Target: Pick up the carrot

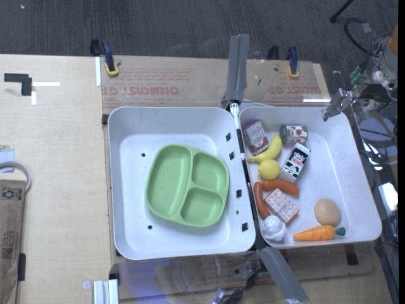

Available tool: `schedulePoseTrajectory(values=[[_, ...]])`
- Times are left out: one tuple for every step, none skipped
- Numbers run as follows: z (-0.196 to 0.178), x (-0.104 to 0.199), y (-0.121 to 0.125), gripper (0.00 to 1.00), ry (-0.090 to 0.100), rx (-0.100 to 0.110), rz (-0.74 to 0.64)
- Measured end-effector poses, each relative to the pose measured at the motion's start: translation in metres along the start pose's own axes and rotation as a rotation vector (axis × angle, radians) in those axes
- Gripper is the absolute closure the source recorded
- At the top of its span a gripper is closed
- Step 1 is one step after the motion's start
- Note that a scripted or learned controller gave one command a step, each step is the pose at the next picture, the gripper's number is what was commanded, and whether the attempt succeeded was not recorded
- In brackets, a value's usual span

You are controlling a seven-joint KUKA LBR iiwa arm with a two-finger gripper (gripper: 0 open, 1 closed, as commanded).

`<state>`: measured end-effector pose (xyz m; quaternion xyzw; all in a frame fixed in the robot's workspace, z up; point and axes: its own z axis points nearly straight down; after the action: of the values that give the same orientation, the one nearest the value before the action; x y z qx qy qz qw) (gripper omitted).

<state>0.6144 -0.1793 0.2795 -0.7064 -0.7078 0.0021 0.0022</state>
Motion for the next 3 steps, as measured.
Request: schedulePoseTrajectory(values=[[0.101,0.058,-0.049,0.00,0.001,0.001,0.014],[0.087,0.087,-0.136,0.00,0.001,0.002,0.281],[0.169,0.088,-0.137,0.00,0.001,0.003,0.208]])
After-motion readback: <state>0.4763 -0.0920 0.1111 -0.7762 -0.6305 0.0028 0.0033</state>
